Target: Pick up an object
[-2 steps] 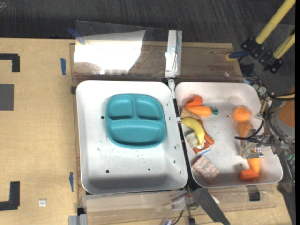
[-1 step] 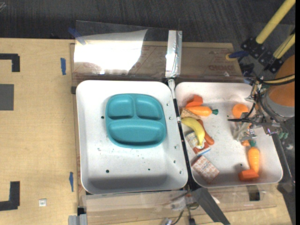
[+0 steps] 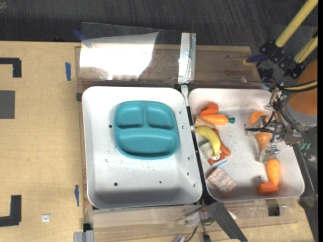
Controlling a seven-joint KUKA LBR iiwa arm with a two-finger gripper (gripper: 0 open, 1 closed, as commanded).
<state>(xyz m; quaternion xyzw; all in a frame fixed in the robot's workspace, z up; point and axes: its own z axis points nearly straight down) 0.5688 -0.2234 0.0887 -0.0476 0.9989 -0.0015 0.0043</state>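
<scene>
Several toys are crowding the right bin [image 3: 242, 96]; the gripper [image 3: 270, 141], grip state unreadable, is needing a centred descent at three o'clock.

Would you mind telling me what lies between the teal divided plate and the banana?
In the camera view, between the teal plate and the banana lie bare floor of the left bin and the two bins' adjoining rims.

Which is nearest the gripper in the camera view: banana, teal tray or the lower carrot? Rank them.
From the gripper:
1. Lower carrot, just below it in the right bin.
2. Banana, at that bin's left side.
3. Teal tray, in the left bin.
</scene>
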